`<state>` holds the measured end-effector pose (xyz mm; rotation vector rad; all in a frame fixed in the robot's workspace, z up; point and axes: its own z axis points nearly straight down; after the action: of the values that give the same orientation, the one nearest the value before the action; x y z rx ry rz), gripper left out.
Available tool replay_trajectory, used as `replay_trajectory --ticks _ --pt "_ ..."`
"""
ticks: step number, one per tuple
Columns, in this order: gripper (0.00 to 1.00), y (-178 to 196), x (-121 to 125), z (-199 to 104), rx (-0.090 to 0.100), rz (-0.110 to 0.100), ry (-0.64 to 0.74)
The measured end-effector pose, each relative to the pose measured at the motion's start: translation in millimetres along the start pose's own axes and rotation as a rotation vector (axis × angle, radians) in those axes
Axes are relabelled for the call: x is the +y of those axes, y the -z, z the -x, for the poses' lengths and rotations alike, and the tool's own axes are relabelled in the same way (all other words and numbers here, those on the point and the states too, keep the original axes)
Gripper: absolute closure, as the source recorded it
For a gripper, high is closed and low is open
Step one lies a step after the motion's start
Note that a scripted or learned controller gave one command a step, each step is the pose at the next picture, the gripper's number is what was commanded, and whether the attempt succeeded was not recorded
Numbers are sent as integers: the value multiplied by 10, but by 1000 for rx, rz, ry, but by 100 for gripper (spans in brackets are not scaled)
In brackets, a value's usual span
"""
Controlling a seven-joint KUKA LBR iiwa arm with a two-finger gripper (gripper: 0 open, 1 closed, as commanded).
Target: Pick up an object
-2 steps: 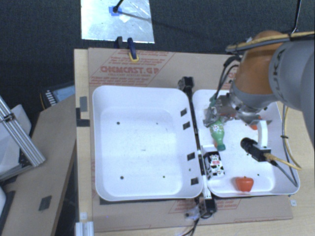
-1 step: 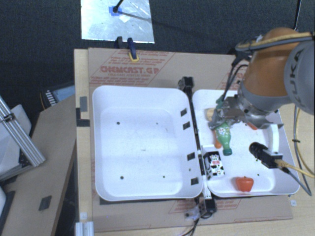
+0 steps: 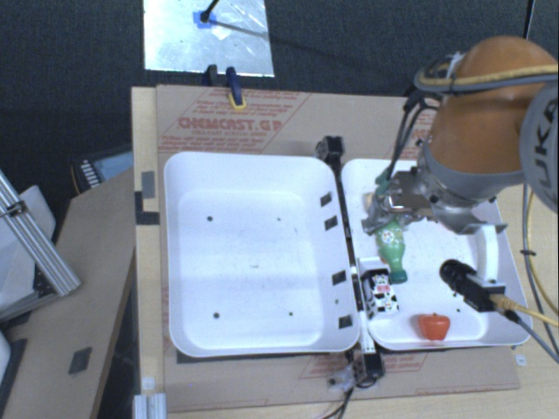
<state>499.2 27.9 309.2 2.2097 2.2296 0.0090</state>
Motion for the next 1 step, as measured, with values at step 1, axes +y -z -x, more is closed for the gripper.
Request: replay_trajectory --ticks 1 --pt "100 139 181 -127 -2 -2 -3"
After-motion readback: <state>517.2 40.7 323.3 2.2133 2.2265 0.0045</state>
